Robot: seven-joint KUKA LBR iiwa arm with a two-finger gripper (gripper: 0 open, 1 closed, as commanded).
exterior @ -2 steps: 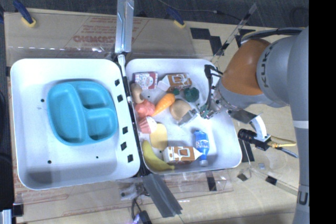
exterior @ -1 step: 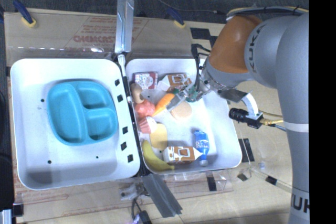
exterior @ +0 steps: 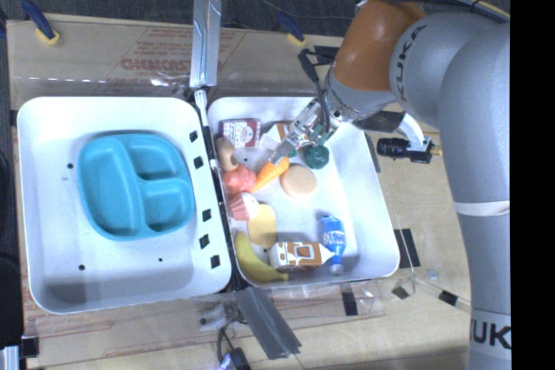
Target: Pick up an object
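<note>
A blue tray (exterior: 136,184) is lying in the left bin (exterior: 35,212). In the right bin (exterior: 377,212), a banana (exterior: 251,262), a milk carton (exterior: 297,256) and a blue bottle (exterior: 332,240) are sitting near the front, with a carrot (exterior: 270,172) and a round tan piece (exterior: 299,182) further back. The jaws (exterior: 308,134) are hovering just above the carrot and beside a green ball (exterior: 316,157); whether they are apart or together I cannot tell.

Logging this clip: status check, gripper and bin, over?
Gripper low in right bin, fingers unreadable. Nothing seen held. Carrot and green ball crowd beneath.
</note>
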